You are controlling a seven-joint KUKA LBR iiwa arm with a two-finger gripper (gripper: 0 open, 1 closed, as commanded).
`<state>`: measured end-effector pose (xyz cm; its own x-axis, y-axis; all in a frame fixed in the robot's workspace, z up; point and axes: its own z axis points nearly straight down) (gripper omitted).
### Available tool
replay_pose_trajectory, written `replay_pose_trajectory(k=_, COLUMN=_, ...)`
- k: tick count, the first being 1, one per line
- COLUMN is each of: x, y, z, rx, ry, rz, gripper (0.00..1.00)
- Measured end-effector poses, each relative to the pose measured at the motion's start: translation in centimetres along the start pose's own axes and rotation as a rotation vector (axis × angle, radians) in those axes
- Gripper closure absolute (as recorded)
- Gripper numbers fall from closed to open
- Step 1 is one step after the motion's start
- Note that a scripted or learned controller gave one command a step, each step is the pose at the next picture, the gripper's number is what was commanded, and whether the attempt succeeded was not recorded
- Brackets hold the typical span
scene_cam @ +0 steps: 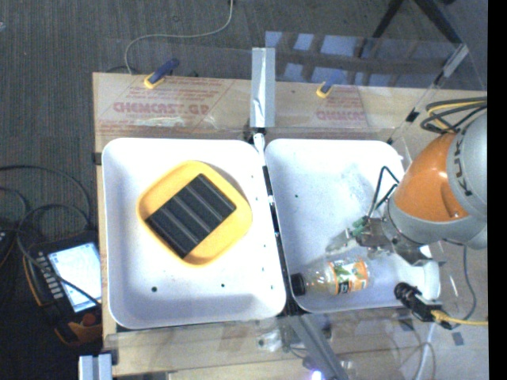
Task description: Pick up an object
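Observation:
A clear plastic bottle [337, 278] with a black cap and an orange label lies on its side along the front wall of the right bin [317, 180]. My gripper [359, 236] hangs just above and behind the bottle, below the orange wrist band. Nothing shows between it and the bottle. In the left bin [127, 291] rests a yellow rounded dish [162, 194] with a black ribbed slab [192, 214] on top of it.
The two bins meet at a dark divider [272, 212] in the middle. Behind them lies a brown board with two yellow-handled clamps [160, 73]. A tablet [70, 271] and cables sit on the floor at the left.

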<state>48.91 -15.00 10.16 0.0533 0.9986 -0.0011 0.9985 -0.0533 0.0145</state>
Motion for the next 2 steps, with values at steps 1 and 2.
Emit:
replay_pose_trajectory(k=1, x=-1.4, y=-0.4, z=-1.1, rx=0.015, ry=0.003, rz=-0.064, gripper=0.0)
replay_pose_trajectory(k=2, x=1.5, y=-0.4, z=1.0, rx=0.003, ry=-0.008, rz=-0.096, gripper=0.0)
